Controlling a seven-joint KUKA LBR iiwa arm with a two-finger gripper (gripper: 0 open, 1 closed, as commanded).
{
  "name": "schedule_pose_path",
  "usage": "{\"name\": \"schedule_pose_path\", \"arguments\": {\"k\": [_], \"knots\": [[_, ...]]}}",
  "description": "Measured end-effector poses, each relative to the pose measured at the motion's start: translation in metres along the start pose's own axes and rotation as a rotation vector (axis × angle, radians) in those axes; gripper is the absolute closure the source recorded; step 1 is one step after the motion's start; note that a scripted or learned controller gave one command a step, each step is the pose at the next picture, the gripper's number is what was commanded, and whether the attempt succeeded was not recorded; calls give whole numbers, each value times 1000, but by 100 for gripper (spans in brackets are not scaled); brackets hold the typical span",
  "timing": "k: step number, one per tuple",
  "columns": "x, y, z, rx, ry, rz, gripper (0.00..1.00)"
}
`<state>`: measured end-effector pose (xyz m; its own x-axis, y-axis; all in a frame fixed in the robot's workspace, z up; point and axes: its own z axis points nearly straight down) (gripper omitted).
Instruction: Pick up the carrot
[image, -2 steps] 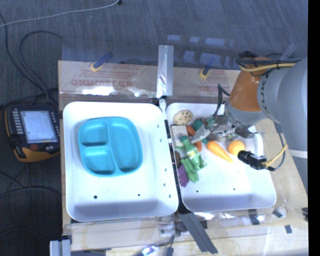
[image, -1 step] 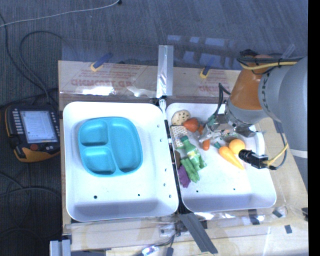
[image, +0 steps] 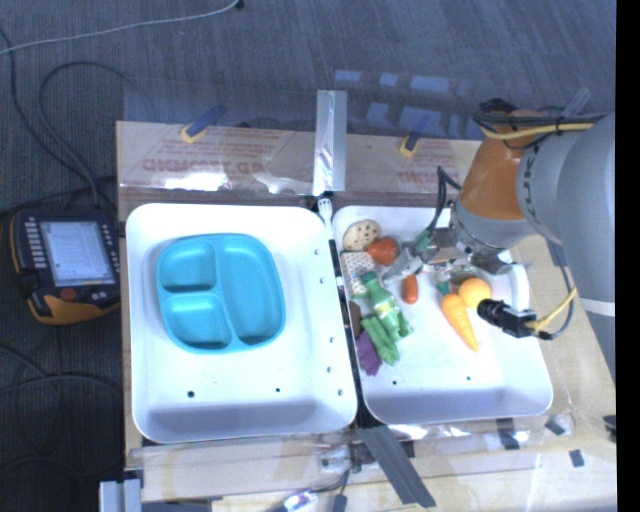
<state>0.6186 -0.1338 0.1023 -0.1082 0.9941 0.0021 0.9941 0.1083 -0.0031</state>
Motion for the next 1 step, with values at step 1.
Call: {"name": "schedule_pose_path", "arguments": {"k": [1], "knots": [[-54, -59, -53, -1, -4, -91, 0]]}}
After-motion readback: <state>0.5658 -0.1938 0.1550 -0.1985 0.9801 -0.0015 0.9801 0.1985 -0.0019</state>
